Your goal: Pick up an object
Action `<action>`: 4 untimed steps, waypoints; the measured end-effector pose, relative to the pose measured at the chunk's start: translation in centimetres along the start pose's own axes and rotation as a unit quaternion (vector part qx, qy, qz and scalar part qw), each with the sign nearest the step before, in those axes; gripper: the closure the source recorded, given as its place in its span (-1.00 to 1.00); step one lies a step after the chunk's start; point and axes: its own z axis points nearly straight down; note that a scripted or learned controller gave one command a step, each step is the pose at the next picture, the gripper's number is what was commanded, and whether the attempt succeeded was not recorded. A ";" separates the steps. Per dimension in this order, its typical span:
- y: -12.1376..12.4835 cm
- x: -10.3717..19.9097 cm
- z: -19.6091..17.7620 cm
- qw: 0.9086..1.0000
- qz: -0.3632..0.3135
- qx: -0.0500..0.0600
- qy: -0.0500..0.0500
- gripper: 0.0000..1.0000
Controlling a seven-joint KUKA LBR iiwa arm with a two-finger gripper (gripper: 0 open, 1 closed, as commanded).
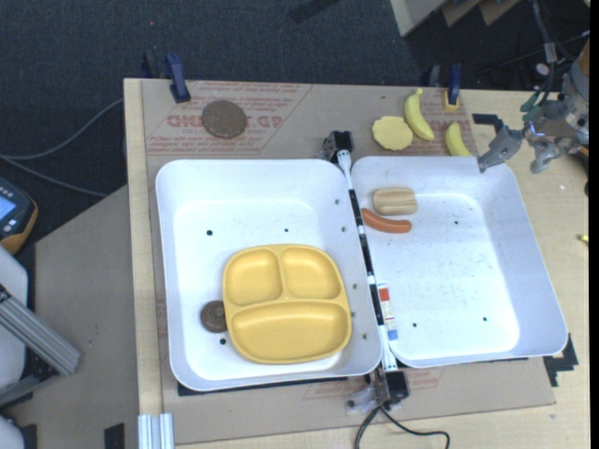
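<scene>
Claw (518,155) at the counter's (271,108) far right edge, above the right bin's (505,325) far right corner. Fingers spread apart, nothing between them: released.

Right bin, far left part: a tan bun (394,200) lying crosswise, and a reddish sausage (386,223) just beside it on the near side, possibly touching. Both well apart from the claw.

Left bin (187,213): yellow divided tray (284,302), three compartments, sits toward the near edge and takes up the middle. A small brown round piece (213,316) lies against the tray's left side, partly tucked under its rim.

On bare counter beyond the bins: brown disc (224,119) near the far left corner; a yellow lumpy round piece (392,133) beyond the right bin's far edge, with one banana (419,116) just beside it and a second banana (457,139) further right, near the claw.

Blue clamps (175,76) grip the counter's far edge.
</scene>
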 end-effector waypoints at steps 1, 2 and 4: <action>3.6 5.2 7.5 1.000 -0.003 0.003 0.002 -1.00; 3.4 11.4 16.6 1.000 -0.003 0.005 0.003 -1.00; 3.6 10.8 15.6 1.000 -0.001 0.000 0.000 1.00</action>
